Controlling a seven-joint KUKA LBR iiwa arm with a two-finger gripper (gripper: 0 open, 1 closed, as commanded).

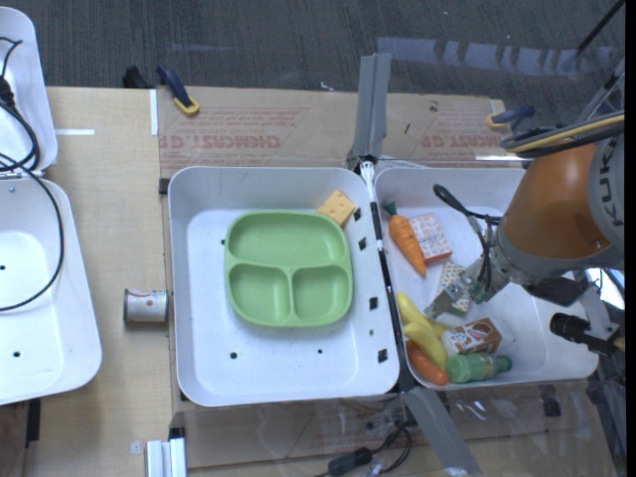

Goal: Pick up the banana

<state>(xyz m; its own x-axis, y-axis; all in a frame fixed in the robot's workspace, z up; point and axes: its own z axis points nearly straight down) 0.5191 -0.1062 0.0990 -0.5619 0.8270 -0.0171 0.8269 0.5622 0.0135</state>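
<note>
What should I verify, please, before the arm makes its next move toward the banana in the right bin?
1. Banana in view in the right bin, near its left wall: ok.
2. Banana free of neighbours: not ok; an orange item and a green bottle crowd its lower end.
3. End effector over the banana: not ok; it sits up and to the right of it.
4. Finger state: cannot tell.
5. Banana held: not ok; it lies in the bin.
</note>
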